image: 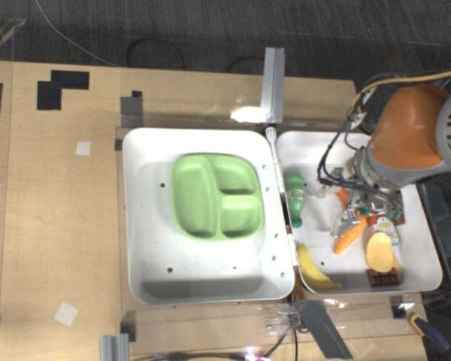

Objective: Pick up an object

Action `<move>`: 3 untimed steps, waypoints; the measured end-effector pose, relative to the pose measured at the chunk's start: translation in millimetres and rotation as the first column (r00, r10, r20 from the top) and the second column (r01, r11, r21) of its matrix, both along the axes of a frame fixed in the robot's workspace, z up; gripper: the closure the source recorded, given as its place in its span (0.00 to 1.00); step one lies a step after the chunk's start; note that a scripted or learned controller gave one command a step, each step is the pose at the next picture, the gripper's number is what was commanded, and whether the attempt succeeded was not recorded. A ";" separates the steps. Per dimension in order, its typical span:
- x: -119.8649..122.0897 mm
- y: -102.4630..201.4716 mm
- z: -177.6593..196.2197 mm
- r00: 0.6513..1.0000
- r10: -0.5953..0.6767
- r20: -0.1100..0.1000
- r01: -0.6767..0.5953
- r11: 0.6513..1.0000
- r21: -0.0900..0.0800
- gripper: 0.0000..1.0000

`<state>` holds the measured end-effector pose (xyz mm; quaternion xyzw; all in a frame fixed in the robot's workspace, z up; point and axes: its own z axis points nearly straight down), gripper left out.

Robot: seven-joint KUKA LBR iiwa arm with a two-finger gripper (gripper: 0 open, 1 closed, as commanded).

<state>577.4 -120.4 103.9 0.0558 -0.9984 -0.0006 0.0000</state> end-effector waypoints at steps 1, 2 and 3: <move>-26.2 -18.5 -13.4 0.997 -0.076 0.018 0.076 0.997 -0.001 0.00; -20.8 -17.5 1.6 0.997 -0.068 0.036 0.068 0.998 -0.003 1.00; -72.6 17.4 -10.6 0.995 0.093 0.029 -0.093 0.996 -0.009 1.00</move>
